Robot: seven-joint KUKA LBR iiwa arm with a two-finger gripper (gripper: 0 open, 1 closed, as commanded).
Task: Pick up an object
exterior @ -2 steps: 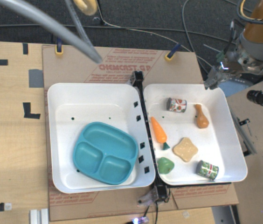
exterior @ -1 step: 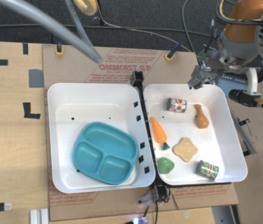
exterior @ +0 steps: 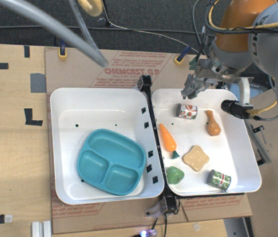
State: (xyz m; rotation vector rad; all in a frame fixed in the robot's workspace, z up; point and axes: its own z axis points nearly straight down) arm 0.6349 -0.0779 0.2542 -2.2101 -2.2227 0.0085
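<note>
Gripper (exterior: 189, 94) hovers over right bin (exterior: 251, 154); grip state: cannot tell. Small can (exterior: 187, 111) lies just below it, apart. Drumstick (exterior: 212, 123) beside; carrot (exterior: 167, 138) farther below-left.

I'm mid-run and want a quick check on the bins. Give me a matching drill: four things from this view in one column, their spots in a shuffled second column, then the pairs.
Things:
1. teal plastic divided plate
2. orange toy carrot
3. green round toy vegetable
4. small can with the red and white label

Places:
A. right bin, far end, just below the claw
B. left bin
C. right bin, near-left corner
D. right bin, along the divider, between the can and the green toy

Pairs: 1-B, 2-D, 3-C, 4-A
</note>
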